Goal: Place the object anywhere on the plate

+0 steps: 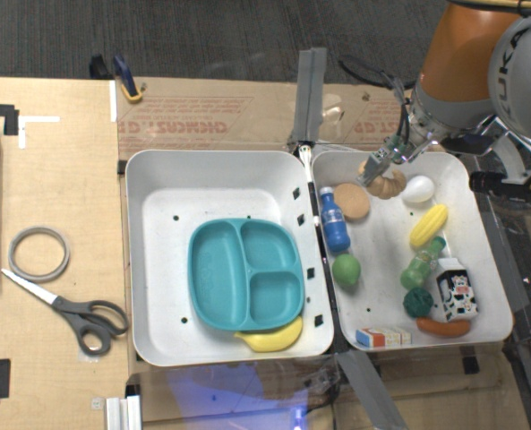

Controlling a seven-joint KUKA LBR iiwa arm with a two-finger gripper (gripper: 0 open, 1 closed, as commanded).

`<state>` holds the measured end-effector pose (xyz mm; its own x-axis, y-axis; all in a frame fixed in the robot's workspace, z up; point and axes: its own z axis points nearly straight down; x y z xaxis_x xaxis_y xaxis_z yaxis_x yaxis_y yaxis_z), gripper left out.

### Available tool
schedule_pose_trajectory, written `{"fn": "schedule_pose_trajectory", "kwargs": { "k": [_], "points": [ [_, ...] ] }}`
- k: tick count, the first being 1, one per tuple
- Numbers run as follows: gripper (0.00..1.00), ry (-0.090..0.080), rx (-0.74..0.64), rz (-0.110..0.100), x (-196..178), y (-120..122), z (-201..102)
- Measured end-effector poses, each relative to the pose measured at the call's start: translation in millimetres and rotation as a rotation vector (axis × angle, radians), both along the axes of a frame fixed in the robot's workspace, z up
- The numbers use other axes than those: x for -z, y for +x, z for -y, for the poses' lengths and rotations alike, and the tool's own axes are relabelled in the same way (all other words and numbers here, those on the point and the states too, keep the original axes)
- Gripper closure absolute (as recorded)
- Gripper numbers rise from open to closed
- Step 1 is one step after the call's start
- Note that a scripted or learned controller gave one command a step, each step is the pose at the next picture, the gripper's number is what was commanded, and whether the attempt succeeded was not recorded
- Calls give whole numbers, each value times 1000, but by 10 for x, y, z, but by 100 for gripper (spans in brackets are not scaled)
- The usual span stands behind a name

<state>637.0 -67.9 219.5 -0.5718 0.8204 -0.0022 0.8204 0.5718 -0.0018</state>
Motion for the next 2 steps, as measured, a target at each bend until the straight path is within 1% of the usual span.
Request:
{"fn": "schedule_pose_trajectory", "kwargs": {
  "k": [1,2],
  "points": [
    [100,3,-215,-1,120,-1088,-780],
    [100,2,-120,-2,287,-1595,-1374]
  ]
}}
